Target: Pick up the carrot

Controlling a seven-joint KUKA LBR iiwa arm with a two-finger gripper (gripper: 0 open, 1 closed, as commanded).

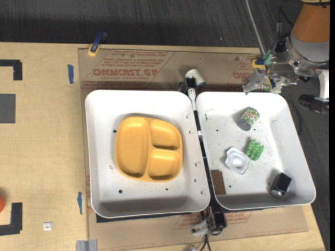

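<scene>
Wooden bench (42, 140) underneath, stretching far off to the view's left of the gripper (263, 82). Two white bins side by side on it: right bin (298, 140) just below the gripper in the view, left bin (99, 140) well away to the gripper's left. Yellow divided tray (149, 148) lying flat in that left bin. Grey arm with orange band (311, 20) up and to the right of the gripper. Gripper itself poised over the right bin's far rim; whether open or closed, cannot tell. Nearest to it in the right bin, a green-labelled can (248, 117) on its side. Further down, a green ridged piece (255, 150) just beside a whitish clear piece (236, 160). Black block (280, 184) at the bin's near right corner. Orange-red sliver (1, 204) at the bench's far left edge, farthest from the gripper, too cut off to confirm as the carrot.
</scene>
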